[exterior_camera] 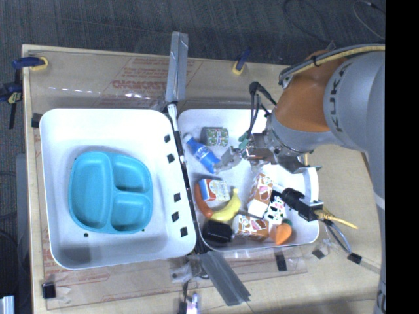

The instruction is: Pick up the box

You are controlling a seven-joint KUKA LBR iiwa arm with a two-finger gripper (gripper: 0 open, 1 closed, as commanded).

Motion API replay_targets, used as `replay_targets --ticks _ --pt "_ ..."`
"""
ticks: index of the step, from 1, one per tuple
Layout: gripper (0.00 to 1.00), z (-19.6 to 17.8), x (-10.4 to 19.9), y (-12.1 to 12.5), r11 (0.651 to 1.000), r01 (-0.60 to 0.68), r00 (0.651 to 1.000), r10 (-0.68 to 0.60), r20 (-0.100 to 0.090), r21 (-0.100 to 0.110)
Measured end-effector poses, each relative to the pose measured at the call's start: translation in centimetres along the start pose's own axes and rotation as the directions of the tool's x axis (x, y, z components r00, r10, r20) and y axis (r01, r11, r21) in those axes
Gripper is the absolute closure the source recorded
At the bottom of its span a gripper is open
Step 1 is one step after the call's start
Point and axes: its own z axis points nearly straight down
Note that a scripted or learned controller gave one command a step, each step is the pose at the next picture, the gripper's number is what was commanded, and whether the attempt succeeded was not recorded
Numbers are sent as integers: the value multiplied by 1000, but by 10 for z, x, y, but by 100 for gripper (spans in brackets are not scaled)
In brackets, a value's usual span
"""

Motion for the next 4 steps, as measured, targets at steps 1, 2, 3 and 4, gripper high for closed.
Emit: replay_targets --ticks 1,2,3,4 --pt "0 105 21 -7 998 -55 998 55 11 -12" --pt "0 116 5 41 999 -35 999 35 0 -3" --pt "100 107 5 41 999 -32 999 32 0 1" --pt "0 107 5 41 999 -32 999 32 1 0"
